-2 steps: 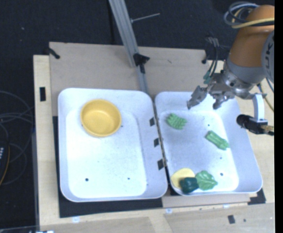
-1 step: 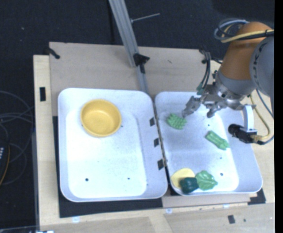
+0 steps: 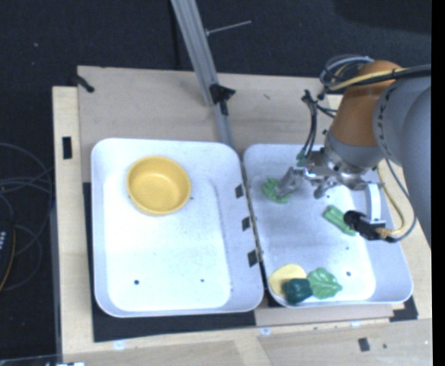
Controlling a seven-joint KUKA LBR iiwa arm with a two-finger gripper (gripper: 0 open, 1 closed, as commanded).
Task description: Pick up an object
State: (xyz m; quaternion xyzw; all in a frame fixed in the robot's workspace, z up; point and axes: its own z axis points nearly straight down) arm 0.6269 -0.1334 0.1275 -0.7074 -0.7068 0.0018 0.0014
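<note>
From my remote station I have one overhead, slanted camera view of a bench carrying two shallow white bins side by side. The left bin (image 3: pixel 169 280) takes up the middle left of the frame and holds a yellow bowl (image 3: pixel 158 184) in its upper part. The right bin (image 3: pixel 390 280) sits at middle right.

The grey arm with its orange band (image 3: pixel 360 113) comes in from the upper right and bends down over the right bin's upper half. Its gripper (image 3: pixel 295 185) points toward the frame's left, and a small green object (image 3: pixel 274 191) lies at its tip, touching or almost touching it. I cannot tell how wide the fingers stand or whether the green piece is between them.

A second green piece (image 3: pixel 335 218) lies just below and right of the wrist. At the bin's bottom edge, well away from the gripper, a yellow item (image 3: pixel 285 274), a dark green block (image 3: pixel 296 288) and a light green piece (image 3: pixel 324 282) sit clustered together.

My worry: the small green object rests close to the bin's left wall, so I judge a slightly offset closing could push it against the wall or let it slip free when lifted.
</note>
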